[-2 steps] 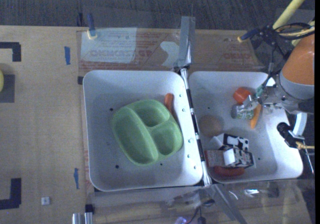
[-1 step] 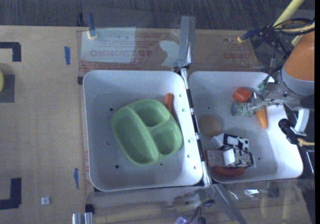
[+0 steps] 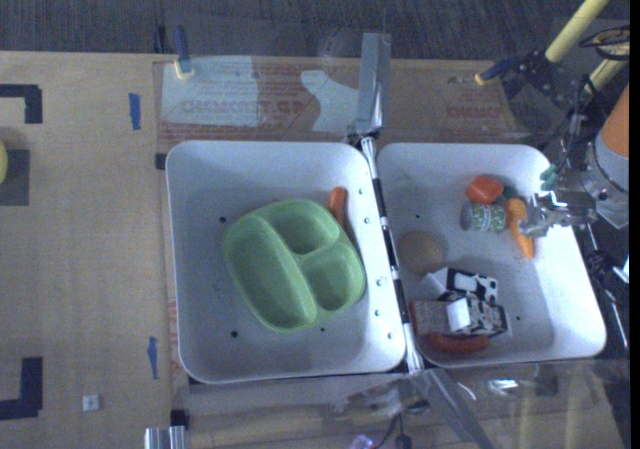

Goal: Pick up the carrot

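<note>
you've got the gripper (image 3: pixel 545 209) over the right bin (image 3: pixel 570 337), right at the carrot (image 3: pixel 520 229) beside the small can (image 3: pixel 486 218). can't tell if it's open or closed.

Dim, bluish, soft focus, lo-res

Right bin (image 3: pixel 570 322): my gripper (image 3: pixel 545 212) sits over the carrot (image 3: pixel 520 227). Green can (image 3: pixel 487 218) and an orange item (image 3: pixel 485 187) crowd just left. Box clutter (image 3: pixel 465 309) fills the near left. Open floor along the right wall. Left bin (image 3: pixel 195 237): green divided tray (image 3: pixel 293 262) takes the middle.
</note>
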Robot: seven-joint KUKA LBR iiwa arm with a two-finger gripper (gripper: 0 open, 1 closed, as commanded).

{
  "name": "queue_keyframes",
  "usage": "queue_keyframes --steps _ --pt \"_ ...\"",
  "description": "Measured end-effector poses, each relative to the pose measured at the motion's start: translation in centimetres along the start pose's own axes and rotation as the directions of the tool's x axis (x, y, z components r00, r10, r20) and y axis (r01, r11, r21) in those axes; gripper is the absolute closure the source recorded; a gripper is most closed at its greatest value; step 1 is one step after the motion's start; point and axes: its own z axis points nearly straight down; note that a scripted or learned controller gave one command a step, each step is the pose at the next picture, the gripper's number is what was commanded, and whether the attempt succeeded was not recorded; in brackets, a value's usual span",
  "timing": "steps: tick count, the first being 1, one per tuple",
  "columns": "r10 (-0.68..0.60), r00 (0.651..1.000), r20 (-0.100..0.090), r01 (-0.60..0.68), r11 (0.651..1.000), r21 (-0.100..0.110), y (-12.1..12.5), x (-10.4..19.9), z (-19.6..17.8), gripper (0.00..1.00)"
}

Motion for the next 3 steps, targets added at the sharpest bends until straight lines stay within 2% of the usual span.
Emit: queue_keyframes --steps 1,2,3 --pt "0.27 0.963 -0.001 -0.27 0.963 0.006 -5.6 -1.4 1.7 1.0" --pt "0.343 0.939 -0.001 -0.343 0.939 0.002 -3.2 6.6 -1.7 1.0" --pt "0.398 0.918 0.001 -0.398 0.918 0.006 -5.9 1.9 0.4 1.0"
